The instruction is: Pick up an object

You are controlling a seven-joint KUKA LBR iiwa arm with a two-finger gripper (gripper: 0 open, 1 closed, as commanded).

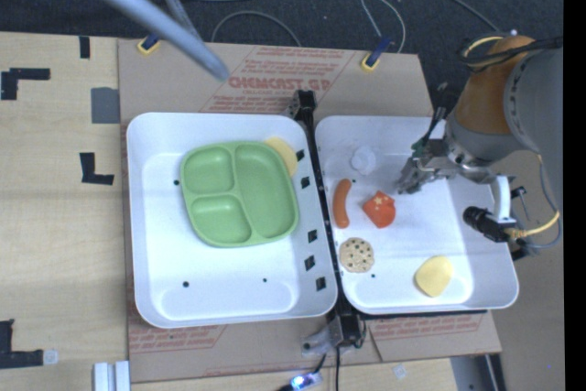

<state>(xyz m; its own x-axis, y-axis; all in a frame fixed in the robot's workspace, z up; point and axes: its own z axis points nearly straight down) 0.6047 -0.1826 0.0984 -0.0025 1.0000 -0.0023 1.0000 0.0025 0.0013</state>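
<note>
Reaching into the right white bin point(485, 288), the gripper point(409, 179) hangs just up and to the right of the small red strawberry-like toy point(380, 210), which lies on the bin floor near its middle; nothing sits between the fingers, and how wide they stand I cannot tell. This looks like the approach step, with the grasp not yet made. The next move would call for coming down over the red toy and closing on it squarely, since its rounded form may roll aside. Left of the red toy lies an orange sausage-shaped toy point(341, 201), below-left a round speckled cookie point(356, 255), below-right a pale yellow lump point(434, 276), and above it a faint clear cup-like thing point(363, 160). Further left, the left white bin point(156, 279) holds a green divided plastic tray point(240, 193). Both bins rest on brown cardboard point(275, 73) over a wooden bench point(46, 224), with cables beyond.
</note>
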